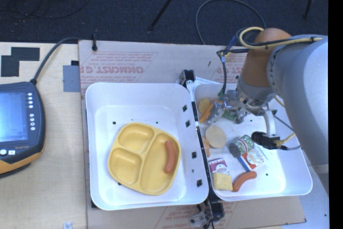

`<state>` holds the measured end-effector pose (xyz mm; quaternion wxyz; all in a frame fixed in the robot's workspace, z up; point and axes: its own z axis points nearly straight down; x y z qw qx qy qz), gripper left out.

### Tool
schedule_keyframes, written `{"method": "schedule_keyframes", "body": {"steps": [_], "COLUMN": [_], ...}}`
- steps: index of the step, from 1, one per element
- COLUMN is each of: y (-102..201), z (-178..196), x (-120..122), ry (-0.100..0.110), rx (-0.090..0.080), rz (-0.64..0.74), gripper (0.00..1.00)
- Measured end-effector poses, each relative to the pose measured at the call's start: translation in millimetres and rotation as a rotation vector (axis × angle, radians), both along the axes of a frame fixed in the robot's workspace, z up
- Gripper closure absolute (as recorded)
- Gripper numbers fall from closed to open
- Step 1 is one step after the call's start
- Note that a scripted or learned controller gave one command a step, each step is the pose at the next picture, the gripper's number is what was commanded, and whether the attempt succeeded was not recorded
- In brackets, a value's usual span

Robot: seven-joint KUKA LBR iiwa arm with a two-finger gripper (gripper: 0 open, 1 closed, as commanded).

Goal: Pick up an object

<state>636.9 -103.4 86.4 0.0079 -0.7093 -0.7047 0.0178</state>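
My gripper [226,110] hangs low over the upper part of the right bin [284,171], with my grey arm and its orange band reaching in from 3 o'clock. From this slant I cannot tell how wide the gripper stands, nor whether it has hold of anything.

Just beside it at 9 o'clock an orange-yellow piece [203,110] lies against the bin's left wall. At 7 o'clock, close by, is a round tan disc [217,137]. At 5 o'clock there is a small grey piece [236,148], touching a green, white and red packet [252,150]. Further off at 6 o'clock lie a red and white packet [217,165], a yellow wedge [222,183] just below it, and a sausage [244,179] just beside the wedge on its right. Any of these could be the thing to pick up, and all are in the right bin.

Out at 8 o'clock, in the left bin [107,110], a yellow divided plate [128,161] bears a second sausage [170,156] in its right compartment. Well apart at 9 o'clock, on the bench, rests a control pendant [19,123] with a lit screen.
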Motion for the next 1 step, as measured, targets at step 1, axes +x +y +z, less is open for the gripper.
{"method": "schedule_keyframes", "body": {"steps": [1], "y": [12.9], "z": [-0.7], "x": [4.2], "ry": [-0.021], "rx": [0.01], "rz": [0.002], "gripper": [0.0]}}
